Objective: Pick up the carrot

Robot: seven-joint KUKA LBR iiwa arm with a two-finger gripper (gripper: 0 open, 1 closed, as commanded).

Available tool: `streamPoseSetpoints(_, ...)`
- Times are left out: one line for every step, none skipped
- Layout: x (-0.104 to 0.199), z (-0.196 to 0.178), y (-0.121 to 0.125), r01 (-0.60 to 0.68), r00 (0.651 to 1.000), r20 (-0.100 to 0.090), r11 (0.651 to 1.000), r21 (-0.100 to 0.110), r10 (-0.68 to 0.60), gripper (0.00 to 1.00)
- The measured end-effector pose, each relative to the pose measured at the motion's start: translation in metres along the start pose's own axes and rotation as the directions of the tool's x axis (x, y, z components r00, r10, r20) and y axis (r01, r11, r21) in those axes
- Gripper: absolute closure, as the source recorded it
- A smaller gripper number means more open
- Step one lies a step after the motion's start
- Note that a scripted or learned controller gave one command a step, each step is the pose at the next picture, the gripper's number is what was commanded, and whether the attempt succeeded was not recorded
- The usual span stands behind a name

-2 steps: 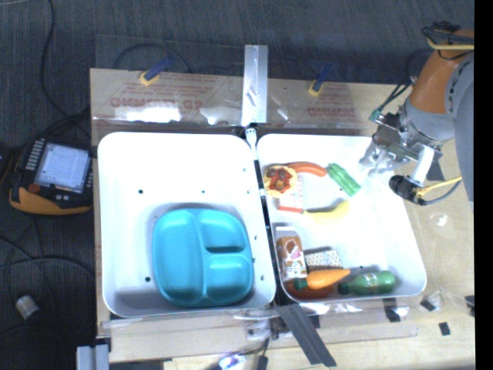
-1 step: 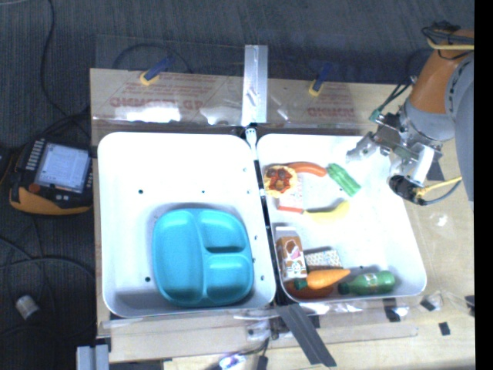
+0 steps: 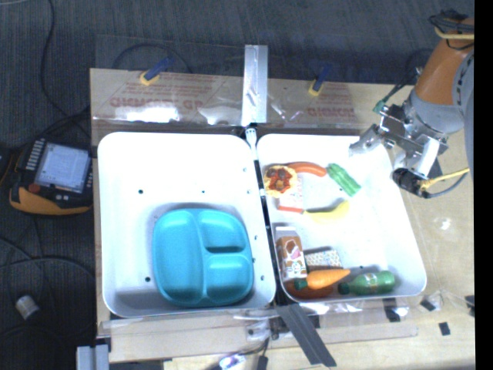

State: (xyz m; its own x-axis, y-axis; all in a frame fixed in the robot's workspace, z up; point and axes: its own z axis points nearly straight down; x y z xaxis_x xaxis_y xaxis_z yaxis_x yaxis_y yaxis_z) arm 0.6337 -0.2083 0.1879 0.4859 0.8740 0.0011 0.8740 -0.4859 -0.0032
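Note:
The carrot (image 3: pixel 326 278) is an orange tapered piece lying flat near the front edge of the right bin (image 3: pixel 400 222). It sits between a brown snack pack (image 3: pixel 290 257) and a green bottle (image 3: pixel 368 282), touching both. My gripper (image 3: pixel 370 140) hangs over the far right corner of that bin, well behind and to the right of the carrot, with nothing seen in it. The grey arm with its orange band (image 3: pixel 443 72) comes in from the upper right.
A pizza slice (image 3: pixel 280 179), a red curved piece (image 3: pixel 310 168), a green vegetable (image 3: pixel 343 179) and a banana (image 3: pixel 328 208) lie in the right bin's far half. A blue divided plate (image 3: pixel 202 257) sits in the left bin (image 3: pixel 131 176).

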Motion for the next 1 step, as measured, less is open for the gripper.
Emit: streamPoseSetpoints(-0.0001, 0.0001, 0.0000, 0.000, 1.000, 0.000, 1.000, 0.000, 0.000, 0.00)
